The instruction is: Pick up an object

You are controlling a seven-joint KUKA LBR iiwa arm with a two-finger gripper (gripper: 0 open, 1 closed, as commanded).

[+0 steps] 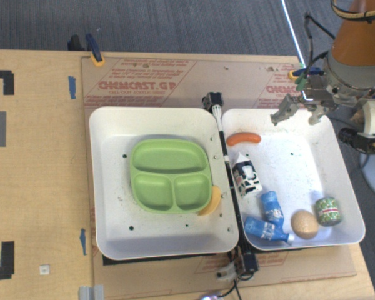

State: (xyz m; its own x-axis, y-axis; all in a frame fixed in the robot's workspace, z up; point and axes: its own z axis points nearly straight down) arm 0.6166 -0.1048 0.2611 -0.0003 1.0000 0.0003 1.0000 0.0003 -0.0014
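Note:
My gripper [298,113] hangs open above the far edge of the right bin [344,161], its two grey fingers spread apart with nothing between them. Below it in the right bin lie an orange sausage-shaped toy [244,139], a black-and-white can [246,177], two blue crumpled cans [267,219], a tan egg-shaped ball [304,224] and a green speckled object [328,210]. The sausage toy is the closest of these, to the gripper's lower left.
The left bin [106,167] holds a green divided plate [170,174] with a yellow banana-shaped piece [210,202] at its lower right corner. A black clamp [212,100] sits between the bins at the far side. A cardboard sheet [175,80] lies under both bins.

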